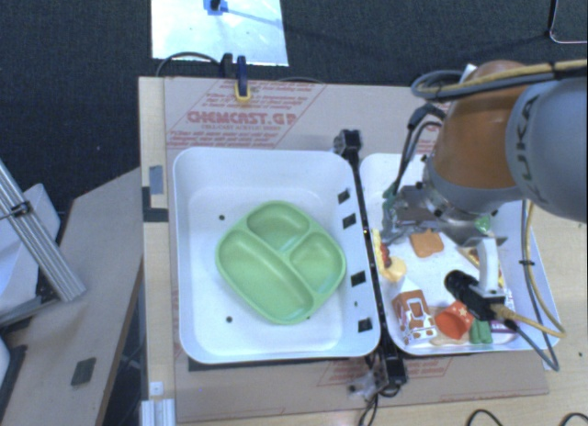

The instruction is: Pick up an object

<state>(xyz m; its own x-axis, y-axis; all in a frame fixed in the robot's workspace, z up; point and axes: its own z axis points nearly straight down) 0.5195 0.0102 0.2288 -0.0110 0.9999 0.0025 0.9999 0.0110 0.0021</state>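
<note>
Beyond the green plate, which lies in one white bin, the pincer hangs low over the other bin, and I cannot tell whether it is spread or pressed together. Just past it from the plate lies a tan slice, with a yellow piece nearer the plate and an orange-and-white box beside an orange lump.

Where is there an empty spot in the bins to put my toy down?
The left bin has bare floor along its back wall behind the green plate, and down the side far from the arm. The right bin is crowded: small toys sit at its near end and the arm hangs over the rest.
</note>
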